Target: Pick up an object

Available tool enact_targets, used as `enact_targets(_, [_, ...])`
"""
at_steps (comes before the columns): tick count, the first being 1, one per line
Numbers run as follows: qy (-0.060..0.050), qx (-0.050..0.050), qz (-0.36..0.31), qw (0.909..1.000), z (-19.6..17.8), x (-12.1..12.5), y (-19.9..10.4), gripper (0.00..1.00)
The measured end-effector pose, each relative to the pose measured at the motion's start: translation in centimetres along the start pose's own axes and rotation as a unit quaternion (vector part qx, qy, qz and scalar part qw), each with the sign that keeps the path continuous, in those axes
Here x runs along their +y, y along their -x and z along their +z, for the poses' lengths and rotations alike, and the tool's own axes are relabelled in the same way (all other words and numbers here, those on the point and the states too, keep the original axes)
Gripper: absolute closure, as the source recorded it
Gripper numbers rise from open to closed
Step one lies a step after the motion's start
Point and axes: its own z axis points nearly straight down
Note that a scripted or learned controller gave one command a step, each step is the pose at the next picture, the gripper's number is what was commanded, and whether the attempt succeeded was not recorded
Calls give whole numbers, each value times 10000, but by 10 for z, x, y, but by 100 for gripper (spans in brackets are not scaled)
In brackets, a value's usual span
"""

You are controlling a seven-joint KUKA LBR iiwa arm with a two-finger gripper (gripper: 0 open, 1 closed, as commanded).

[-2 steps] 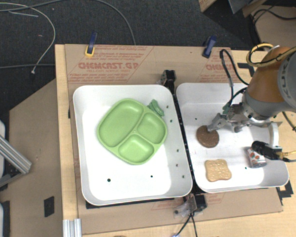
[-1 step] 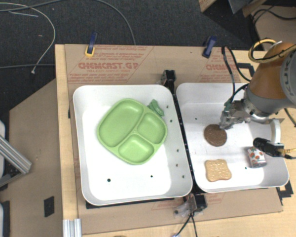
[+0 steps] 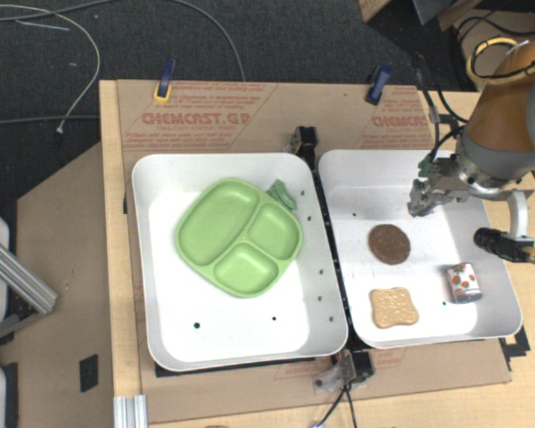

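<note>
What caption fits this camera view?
Grey arm's gripper hovers above round brown cookie in right white bin.

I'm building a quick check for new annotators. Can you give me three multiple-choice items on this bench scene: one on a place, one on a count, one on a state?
1. Where does the green divided plate lie?
A. left bin
B. right bin
C. on the cardboard

2. How many loose things lie in the right bin?
A. one
B. three
C. five

3. How does the gripper stand to the brown round cookie?
A. pressed onto it
B. lifting it
C. apart from it, over the bin's upper part

Answers:
1 A, the plate sits inside the left bin.
2 B, the cookie, the tan cracker and the small spotted packet.
3 C, white bin floor shows between them.
</note>
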Motion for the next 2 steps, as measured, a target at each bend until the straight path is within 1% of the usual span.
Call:
enact_targets(1, [-1,-1,3,10000,-46,-4,0,100])
enact_targets(2, [0,0,-4,10000,-93,-2,-8,100])
